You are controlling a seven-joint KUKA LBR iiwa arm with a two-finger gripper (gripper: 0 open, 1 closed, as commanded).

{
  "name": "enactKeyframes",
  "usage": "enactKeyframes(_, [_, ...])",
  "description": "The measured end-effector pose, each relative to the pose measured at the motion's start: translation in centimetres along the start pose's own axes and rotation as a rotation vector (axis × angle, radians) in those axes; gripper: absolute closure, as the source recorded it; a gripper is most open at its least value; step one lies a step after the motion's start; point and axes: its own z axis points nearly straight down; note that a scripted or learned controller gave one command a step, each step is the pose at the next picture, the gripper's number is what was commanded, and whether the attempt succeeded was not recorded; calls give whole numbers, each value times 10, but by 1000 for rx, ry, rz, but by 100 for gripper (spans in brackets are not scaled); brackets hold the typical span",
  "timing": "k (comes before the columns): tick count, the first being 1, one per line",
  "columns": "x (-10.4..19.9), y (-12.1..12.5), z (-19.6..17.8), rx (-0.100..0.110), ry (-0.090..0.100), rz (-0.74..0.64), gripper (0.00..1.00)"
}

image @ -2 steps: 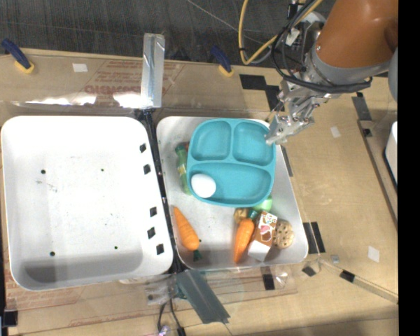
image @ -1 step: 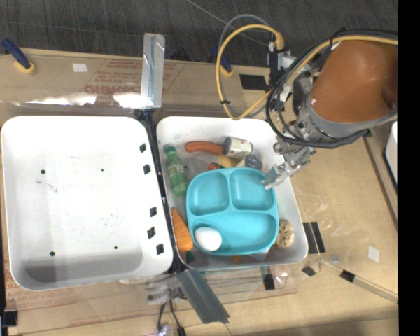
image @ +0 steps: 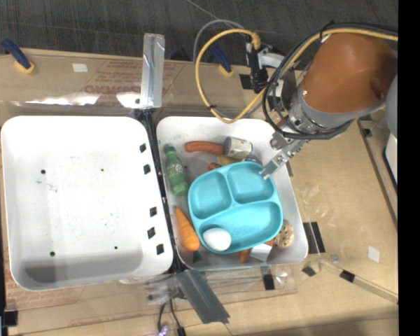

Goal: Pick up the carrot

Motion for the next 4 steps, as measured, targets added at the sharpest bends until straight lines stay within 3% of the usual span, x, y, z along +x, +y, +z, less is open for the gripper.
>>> enactKeyframes(1, [-2,-1,-7,-1,-5,-2,100])
enactKeyframes(2, [-49,19,-4,10,27,-151,100])
enactKeyframes(3, [-22,34,8,6,8,-592,100])
enactKeyframes(4, [-75,-13,7,10,19,-832,100])
